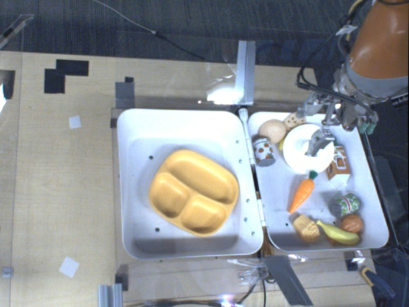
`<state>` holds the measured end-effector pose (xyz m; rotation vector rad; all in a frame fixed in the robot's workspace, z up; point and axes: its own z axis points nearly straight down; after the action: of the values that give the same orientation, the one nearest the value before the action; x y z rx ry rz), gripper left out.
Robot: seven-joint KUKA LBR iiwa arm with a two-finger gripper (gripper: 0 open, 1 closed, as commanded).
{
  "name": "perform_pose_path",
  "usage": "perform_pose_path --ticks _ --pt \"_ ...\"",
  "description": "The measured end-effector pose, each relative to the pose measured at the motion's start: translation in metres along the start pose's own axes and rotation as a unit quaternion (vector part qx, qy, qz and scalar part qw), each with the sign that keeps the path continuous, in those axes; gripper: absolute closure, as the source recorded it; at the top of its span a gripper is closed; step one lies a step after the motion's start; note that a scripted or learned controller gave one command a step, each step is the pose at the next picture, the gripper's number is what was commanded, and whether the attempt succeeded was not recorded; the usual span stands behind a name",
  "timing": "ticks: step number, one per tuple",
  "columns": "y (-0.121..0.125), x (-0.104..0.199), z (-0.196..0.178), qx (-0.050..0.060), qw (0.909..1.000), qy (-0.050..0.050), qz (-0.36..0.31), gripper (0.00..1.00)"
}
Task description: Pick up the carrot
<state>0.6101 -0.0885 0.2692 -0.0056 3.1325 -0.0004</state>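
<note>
The orange carrot (301, 194) with a green top lies slanted in the middle of the right bin (377, 190), green end pointing up-right. My gripper (318, 142) hangs over a white round plate (298, 153) in the upper part of that bin, above and slightly right of the carrot and apart from it. Nothing shows in its grasp. The arm's orange band (380, 34) sits at the top right.
Around the carrot lie an egg (271, 132), a small cupcake toy (263, 151), a brown box (338, 162), a green ball (346, 204), a reddish fruit (351, 223), a banana (338, 234) and a bread piece (305, 228). A yellow divided dish (192, 190) fills the left bin (131, 171).
</note>
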Motion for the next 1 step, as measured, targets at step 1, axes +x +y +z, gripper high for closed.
perform_pose_path --ticks 1 --pt "-0.0152 0.0147 0.1245 -0.001 0.9981 0.005 -0.062 0.0"
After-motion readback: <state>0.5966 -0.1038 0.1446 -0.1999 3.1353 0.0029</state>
